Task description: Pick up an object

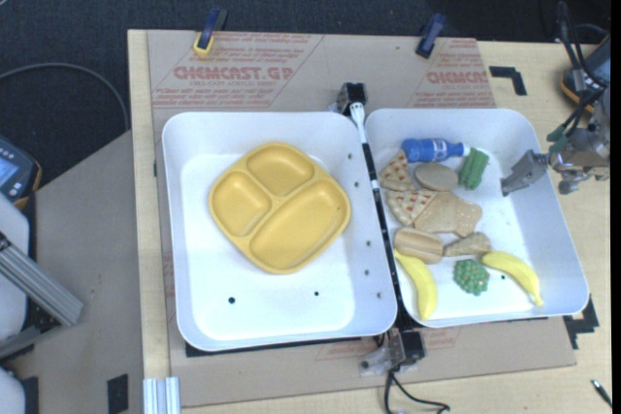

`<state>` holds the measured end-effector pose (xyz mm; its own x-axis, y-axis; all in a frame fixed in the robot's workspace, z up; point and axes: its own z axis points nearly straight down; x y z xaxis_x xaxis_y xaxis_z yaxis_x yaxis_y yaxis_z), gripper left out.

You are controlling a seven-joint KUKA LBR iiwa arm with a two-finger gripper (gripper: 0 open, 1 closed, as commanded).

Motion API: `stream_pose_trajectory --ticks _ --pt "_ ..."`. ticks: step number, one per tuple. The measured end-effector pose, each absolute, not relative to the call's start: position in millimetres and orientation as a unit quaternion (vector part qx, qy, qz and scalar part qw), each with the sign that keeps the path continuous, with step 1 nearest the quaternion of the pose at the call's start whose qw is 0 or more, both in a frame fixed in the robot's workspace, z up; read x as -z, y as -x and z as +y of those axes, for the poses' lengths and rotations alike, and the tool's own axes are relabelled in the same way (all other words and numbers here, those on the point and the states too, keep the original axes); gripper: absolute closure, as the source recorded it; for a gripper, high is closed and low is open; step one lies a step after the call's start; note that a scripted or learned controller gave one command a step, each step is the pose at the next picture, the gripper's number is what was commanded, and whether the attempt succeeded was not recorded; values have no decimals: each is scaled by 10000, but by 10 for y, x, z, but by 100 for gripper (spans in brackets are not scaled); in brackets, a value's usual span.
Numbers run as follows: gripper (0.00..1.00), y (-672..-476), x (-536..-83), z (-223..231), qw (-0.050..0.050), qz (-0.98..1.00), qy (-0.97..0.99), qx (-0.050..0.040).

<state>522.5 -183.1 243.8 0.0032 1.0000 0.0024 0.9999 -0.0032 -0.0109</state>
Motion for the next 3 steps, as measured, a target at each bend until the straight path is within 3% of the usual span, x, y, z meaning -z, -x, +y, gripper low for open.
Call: stream_pose_trajectory --ticks 1,3 --pt "0 -5249 -2497 -1828 -4 -7071 7071 1" --pt "0 -5372 -1581 -1797 27 -7073 7069 -11"
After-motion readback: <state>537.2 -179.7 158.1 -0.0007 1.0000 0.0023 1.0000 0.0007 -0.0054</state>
